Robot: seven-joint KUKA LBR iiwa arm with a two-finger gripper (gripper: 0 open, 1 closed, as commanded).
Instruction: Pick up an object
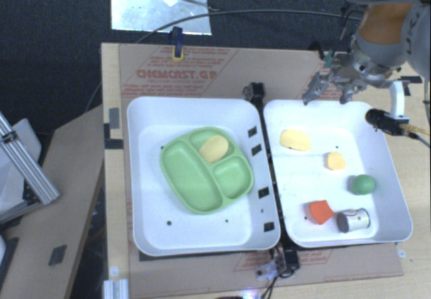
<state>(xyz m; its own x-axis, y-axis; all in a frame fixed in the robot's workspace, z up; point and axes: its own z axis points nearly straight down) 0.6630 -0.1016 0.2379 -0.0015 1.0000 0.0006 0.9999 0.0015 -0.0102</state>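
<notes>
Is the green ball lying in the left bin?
No, the green ball lies in the right bin, near its right wall.

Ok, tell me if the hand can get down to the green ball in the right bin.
Probably yes. The green ball lies uncovered with bare floor around it, and the hand hangs above the bin's far rim.

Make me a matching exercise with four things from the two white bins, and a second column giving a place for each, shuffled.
Things:
1. green divided plastic plate
2. orange block
3. small green ball
4. silver metal can

Places:
A. right bin, by the right wall
B. left bin, middle
C. right bin, front edge, lying on its side
D. right bin, just left of the can

Pairs: 1-B, 2-D, 3-A, 4-C
</notes>
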